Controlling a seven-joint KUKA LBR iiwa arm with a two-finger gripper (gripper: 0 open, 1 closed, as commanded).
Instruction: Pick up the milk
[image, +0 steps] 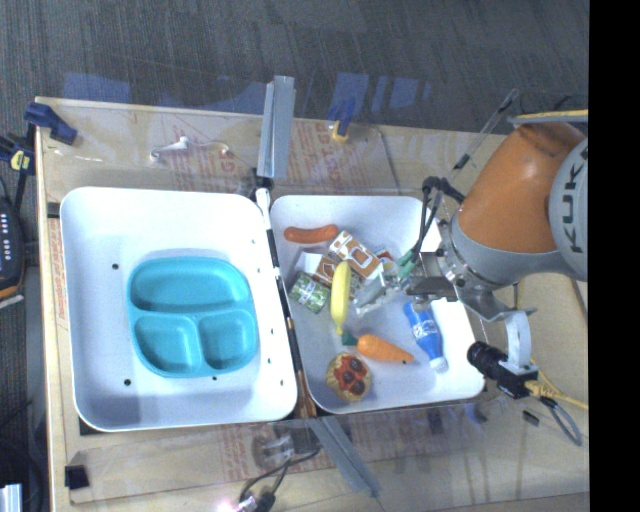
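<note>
Nothing lifted yet: milk carton lying among food at twelve o'clock in right bin; gripper hovering beside, grip impossible to tell.

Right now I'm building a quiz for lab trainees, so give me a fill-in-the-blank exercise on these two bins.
1. The blue divided tray lies in the ___ bin as the camera sees it.
2. The banana lies in the same bin as the ___ carrot.
3. The divided tray has ___ compartments.
4. The gripper hangs over the ___ bin.

Missing words: left; orange; three; right
</note>
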